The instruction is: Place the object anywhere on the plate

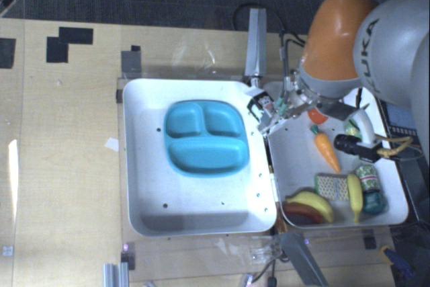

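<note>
A blue plate (205, 138) with three compartments lies in the left white bin (144, 178), and nothing rests on it. My gripper (267, 112) hangs over the wall between the two bins, just right of the plate's upper right corner. I see nothing clearly held in it. In the right bin (295, 161) lie an orange carrot (327, 150), a yellow banana (354, 195), a second banana (312, 201) on a dark red piece, a speckled block (330, 185) and a green can (367, 177).
A red piece (317, 115) and a green and white piece (354, 124) lie partly under the arm at the back of the right bin. A metal post (255, 44) stands behind the bins. Bare bin floor surrounds the plate.
</note>
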Action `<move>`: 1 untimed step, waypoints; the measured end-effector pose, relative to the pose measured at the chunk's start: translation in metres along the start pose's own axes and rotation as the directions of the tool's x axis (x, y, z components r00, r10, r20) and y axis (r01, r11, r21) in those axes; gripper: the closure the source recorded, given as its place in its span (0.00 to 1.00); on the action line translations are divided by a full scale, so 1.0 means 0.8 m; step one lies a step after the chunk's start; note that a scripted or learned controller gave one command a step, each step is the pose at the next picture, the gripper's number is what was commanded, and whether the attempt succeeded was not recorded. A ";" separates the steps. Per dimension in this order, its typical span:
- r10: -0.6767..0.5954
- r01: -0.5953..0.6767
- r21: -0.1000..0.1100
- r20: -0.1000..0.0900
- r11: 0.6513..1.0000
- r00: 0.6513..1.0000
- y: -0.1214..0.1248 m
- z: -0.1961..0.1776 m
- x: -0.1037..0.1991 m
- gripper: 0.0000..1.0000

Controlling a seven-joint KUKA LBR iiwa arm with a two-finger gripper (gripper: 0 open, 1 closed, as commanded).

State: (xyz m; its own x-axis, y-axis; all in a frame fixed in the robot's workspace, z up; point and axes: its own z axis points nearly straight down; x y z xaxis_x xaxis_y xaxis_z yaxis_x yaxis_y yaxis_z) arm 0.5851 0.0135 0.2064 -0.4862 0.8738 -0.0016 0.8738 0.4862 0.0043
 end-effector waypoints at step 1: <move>-0.240 0.240 -0.003 0.001 0.971 0.971 0.061 0.026 0.052 1.00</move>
State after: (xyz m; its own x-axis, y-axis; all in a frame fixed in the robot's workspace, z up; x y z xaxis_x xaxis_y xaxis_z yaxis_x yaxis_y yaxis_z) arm 0.6079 0.0736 0.1860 -0.6818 0.7315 -0.0037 0.7315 0.6818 0.0065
